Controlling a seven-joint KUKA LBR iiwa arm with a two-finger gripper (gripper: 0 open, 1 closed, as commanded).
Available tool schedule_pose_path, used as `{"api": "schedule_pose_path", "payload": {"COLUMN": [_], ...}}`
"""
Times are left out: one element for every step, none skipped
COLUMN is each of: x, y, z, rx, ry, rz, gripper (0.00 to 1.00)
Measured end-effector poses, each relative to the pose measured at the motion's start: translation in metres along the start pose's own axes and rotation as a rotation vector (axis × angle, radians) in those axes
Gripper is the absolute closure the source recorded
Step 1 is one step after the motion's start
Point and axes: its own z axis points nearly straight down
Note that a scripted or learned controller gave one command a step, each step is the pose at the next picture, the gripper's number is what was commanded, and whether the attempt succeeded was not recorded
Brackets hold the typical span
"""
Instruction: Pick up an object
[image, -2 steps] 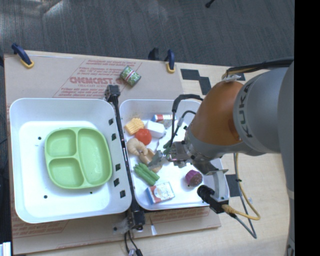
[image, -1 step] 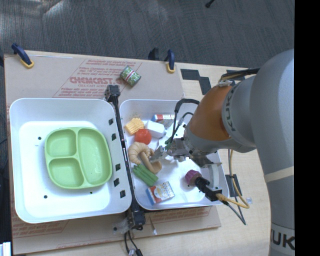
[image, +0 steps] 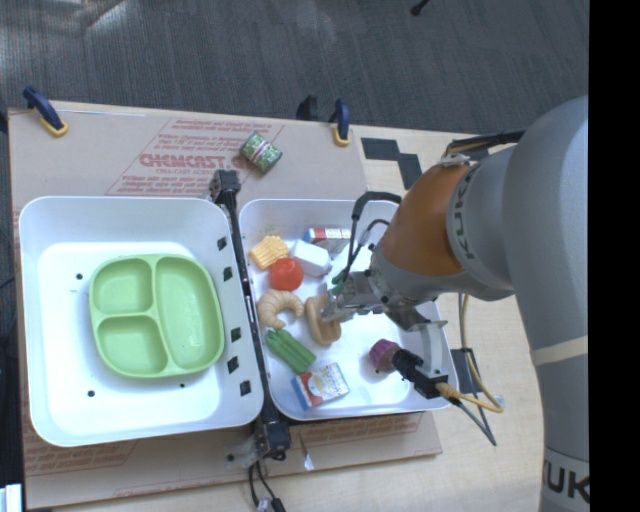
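Note:
My gripper (image: 337, 300) is low in the right bin (image: 400, 395), directly over a tan ring-shaped pastry (image: 320, 324). A croissant (image: 278, 308) lies just left of it. A red tomato (image: 286, 274), a yellow wedge (image: 267, 251), a white block (image: 312, 258) and a small red-and-white tube (image: 328, 235) sit toward the bin's far side. Nearer the front lie a green cucumber (image: 291, 350) and a small printed carton (image: 322, 385). A purple item (image: 384, 353) rests at the right. The wrist hides the gripper's tips.
The left bin (image: 40, 400) holds a green divided plate (image: 155, 315). A green can (image: 262, 152) lies on the cardboard behind the bins. Clamps (image: 340, 122) hold the board's far edge. The arm's orange band (image: 430, 235) and grey body cover the right bin's right side.

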Motion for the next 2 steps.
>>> {"api": "schedule_pose_path", "payload": {"x": [0.0, 0.01], "y": [0.0, -0.042], "z": [-0.01, -0.14], "rx": [0.001, 0.003], "ry": [-0.001, -0.004], "rz": [-0.006, 0.008], "gripper": [1.0, 1.0]}}
